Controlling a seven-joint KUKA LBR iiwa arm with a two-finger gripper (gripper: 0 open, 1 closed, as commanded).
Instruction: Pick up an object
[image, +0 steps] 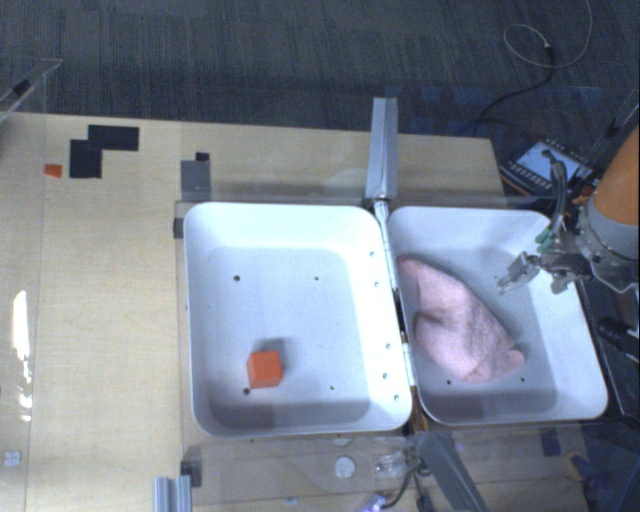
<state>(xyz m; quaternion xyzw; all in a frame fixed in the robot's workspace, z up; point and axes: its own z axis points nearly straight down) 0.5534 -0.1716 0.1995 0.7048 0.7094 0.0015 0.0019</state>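
Note:
A pink crumpled cloth (458, 320) lies in the right bin (560, 400), stretching from its back left toward the front middle. A small orange block (265, 369) sits in the left bin (215, 300), near the front left. My gripper (536, 274) hangs over the back right part of the right bin, just to the right of the cloth and apart from it. Its two metal fingers are spread open with nothing between them.
A metal divider post (381, 150) stands behind the seam between the bins. Black patches (100, 148) and a small orange marker (53, 171) lie on the bench at far left. Cables and a device (540, 165) sit behind the right bin.

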